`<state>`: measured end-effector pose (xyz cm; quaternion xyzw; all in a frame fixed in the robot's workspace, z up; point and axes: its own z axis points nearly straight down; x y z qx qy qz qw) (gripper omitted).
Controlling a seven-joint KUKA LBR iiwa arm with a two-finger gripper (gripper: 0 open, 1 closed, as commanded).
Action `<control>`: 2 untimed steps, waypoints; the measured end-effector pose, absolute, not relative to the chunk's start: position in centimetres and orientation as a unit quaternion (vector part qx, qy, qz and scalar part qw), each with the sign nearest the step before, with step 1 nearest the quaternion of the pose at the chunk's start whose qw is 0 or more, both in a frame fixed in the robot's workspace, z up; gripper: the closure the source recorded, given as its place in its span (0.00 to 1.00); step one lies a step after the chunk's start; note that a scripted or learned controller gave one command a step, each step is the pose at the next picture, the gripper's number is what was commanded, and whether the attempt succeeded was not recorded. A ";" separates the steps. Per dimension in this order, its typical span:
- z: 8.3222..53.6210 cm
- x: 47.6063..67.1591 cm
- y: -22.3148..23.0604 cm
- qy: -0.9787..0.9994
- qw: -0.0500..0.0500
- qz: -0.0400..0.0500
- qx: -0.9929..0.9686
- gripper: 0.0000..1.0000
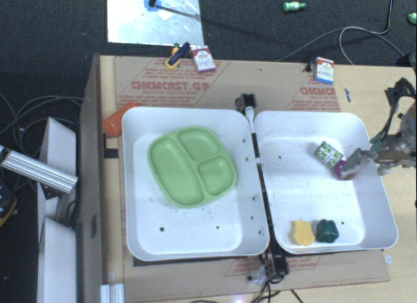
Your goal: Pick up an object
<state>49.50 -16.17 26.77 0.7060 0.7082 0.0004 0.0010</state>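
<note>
Reached in from the right over the right bin [374, 165], the claw [352, 163] low at a small green-and-white can [328, 153] with a purple piece [341, 170] just beside its tip. Could not tell how far the claw stood open, nor whether anything sat within its grip. Lay tilted in the upper right part of that bin, the can, touching or nearly touching the claw's end. Sat together near the bin's front wall, well apart from the claw: a yellow toy [302, 232] and a dark green toy [327, 231], just beside one another. Held in the left bin [140, 230] a light green divided plate [191, 165] with three compartments, lying flat. Rested on the desk [273, 83] behind the bins: two small red-and-white cartons [204, 59] [324, 70] and a yellow-and-black item [176, 55]. Peeked out at the left bin's far left corner, an orange object [113, 122]
</note>
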 end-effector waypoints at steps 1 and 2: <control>21.2 57.1 -18.2 0.709 0.000 0.000 0.706 0.00; 9.2 58.0 -20.6 0.708 -0.001 -0.001 0.707 0.00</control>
